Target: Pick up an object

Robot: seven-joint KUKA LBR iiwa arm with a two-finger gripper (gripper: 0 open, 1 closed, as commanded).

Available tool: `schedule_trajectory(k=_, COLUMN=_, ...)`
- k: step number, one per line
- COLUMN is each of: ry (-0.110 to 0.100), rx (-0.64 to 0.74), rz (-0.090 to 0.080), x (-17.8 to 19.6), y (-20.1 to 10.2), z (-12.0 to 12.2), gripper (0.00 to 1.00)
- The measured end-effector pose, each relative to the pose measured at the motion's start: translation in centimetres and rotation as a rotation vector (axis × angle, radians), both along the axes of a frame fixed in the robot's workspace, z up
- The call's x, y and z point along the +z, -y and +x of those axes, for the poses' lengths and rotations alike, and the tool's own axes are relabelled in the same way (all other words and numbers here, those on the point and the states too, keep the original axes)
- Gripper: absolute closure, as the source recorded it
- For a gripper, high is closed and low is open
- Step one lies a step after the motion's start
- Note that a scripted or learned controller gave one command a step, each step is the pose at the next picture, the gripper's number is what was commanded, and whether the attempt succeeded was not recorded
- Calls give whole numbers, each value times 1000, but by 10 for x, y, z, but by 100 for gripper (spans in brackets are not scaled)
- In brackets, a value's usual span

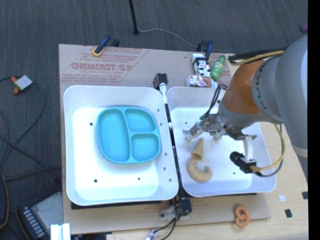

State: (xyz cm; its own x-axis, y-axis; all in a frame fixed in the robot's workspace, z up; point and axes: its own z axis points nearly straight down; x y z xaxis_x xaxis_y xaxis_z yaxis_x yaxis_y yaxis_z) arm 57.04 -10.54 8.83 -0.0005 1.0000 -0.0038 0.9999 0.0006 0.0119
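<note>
Grey carpet surrounds a brown cardboard sheet printed in red, which covers the desk and carries two white bins. At the far left of the frame a small orange-and-grey item lies on the carpet among dark cables.

Left of centre, the left bin holds a blue tray with three compartments, lying flat.

Right of centre, the right bin holds two tan things. A cone, like a waffle cone, lies on its side near the bin's middle, and just below it sits a croissant; the two are close, and whether they touch is unclear. Both look like light, stiff plastic toy food. The cone should be easiest to take across its narrower body, where the sides are nearly parallel; its smooth taper could let it slip out. The croissant's ridged, curved middle offers a better hold.

The pincer hovers just above the cone's wide end, its metal fingers spread apart with nothing between them. Behind it, the grey arm with its orange band fills the right side.

At lower right, an orange ring rests on the cardboard outside the bin.
</note>
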Motion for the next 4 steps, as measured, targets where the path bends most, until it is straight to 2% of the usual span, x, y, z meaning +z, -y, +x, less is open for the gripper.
schedule_trajectory(k=1, ry=1, rx=-1, rz=-1, x=10, y=1, z=0, gripper=100)
schedule_trajectory(k=2, ry=-8, rx=1, rz=2, x=179, y=-41, z=44, gripper=100)
schedule_trajectory(k=3, ry=-17, rx=1, rz=4, x=99, y=-100, z=-4, gripper=100)
schedule_trajectory(k=4, ry=-14, rx=-1, rz=3, x=96, y=-100, z=-15, gripper=100)
